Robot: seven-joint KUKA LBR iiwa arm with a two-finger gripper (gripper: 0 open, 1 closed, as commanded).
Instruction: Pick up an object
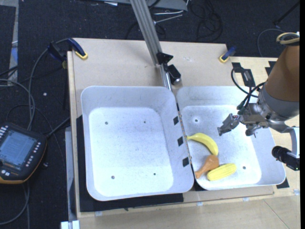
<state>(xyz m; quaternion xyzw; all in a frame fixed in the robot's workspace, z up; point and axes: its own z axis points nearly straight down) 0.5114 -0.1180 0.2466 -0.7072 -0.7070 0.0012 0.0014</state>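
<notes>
A yellow banana [205, 142] lies in the right bin [257, 151], near its left wall. Just below it are an orange toy piece [206, 167] and a yellow corn cob [221, 171], touching each other near the bin's front edge. My gripper [228, 125] hangs over the middle of the right bin, up and to the right of the banana and apart from it. It is open with nothing between its fingers. The grey arm with its orange band [286, 75] comes in from the right.
The left bin [95, 109] lies beside the right one, and their walls meet at a ridge [181, 132] with black clips. A metal pole [150, 32] slants up from the bench behind the bins. Cables hang near the wrist [248, 97].
</notes>
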